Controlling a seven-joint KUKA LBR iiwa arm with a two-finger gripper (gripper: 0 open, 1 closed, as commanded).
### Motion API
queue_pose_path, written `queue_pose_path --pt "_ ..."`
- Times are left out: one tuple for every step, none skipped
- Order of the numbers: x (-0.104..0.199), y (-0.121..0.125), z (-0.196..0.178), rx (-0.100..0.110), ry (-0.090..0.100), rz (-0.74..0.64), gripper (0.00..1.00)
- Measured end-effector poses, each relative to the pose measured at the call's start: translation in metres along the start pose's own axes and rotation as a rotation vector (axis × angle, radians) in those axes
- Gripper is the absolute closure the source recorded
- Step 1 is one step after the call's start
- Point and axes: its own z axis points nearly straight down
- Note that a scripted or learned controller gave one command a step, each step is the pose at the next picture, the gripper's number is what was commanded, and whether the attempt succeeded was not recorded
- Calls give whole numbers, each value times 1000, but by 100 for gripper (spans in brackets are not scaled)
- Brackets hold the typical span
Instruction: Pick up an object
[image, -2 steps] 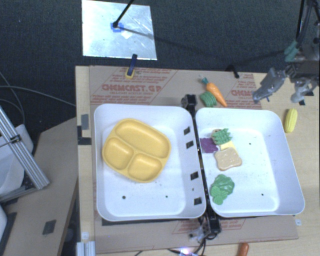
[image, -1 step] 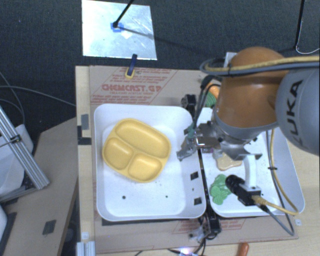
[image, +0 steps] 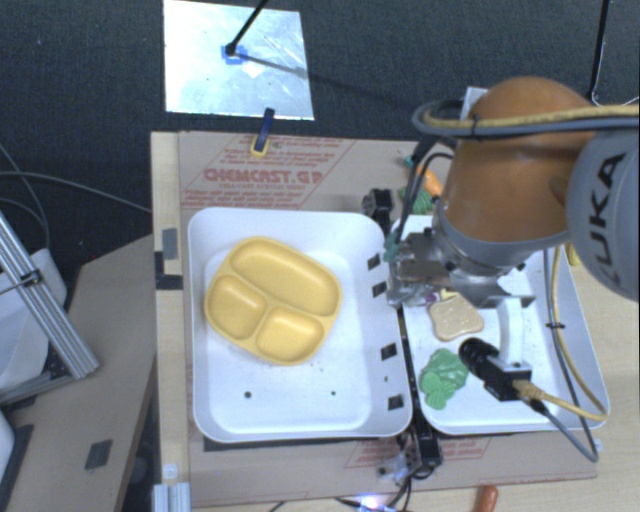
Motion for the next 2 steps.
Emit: queue_pose_path --pt "155 28 -52 -5 7 -18 100" --pt "92 -3 5 10 -4 4 100"
